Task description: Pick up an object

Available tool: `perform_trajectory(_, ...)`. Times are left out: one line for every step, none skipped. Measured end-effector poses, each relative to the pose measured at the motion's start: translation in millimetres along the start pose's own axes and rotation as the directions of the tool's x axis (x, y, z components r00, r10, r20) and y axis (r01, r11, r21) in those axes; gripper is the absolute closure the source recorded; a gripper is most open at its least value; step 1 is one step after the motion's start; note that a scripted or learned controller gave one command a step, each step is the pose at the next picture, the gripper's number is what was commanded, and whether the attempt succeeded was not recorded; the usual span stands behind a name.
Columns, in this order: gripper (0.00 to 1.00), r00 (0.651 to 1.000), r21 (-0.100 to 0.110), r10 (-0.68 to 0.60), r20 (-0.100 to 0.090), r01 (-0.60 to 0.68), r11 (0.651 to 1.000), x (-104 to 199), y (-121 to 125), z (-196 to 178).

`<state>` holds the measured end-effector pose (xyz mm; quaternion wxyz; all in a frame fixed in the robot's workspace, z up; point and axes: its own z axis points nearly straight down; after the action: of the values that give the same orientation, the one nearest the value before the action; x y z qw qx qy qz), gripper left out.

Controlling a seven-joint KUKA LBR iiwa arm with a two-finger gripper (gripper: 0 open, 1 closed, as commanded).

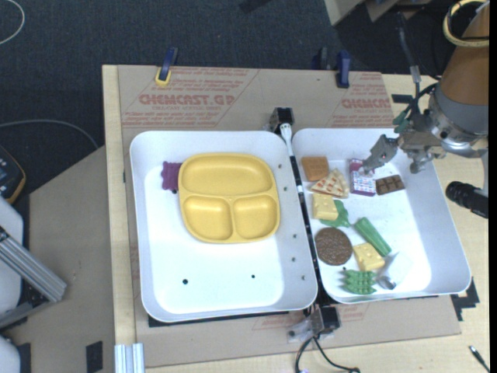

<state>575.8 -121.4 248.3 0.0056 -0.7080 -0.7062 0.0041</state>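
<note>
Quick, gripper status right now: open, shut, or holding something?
Gripper: cannot be told from this view. It hangs over the right bin, just above the small pink-and-white packet; nothing visibly held.

A robotics lab: two white bins (pixel 147 208) clamped to a protective-film-covered bench (pixel 233 92), cables on dark carpet (pixel 78 22).

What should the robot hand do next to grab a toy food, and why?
Probably lower a little straight down. The gripper hangs at the back of the right bin, just above a small pink-and-white packet, with a brown chocolate bar beside it. Nothing sits between its fingers, so coming down on the packet looks like the shortest way to a pick.
</note>
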Motion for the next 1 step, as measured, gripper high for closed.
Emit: perform_trajectory(0.00, 1.000, -0.012, -0.002, 0.002, 0.002, 1.000, 0.1, 2.2, -6.5)
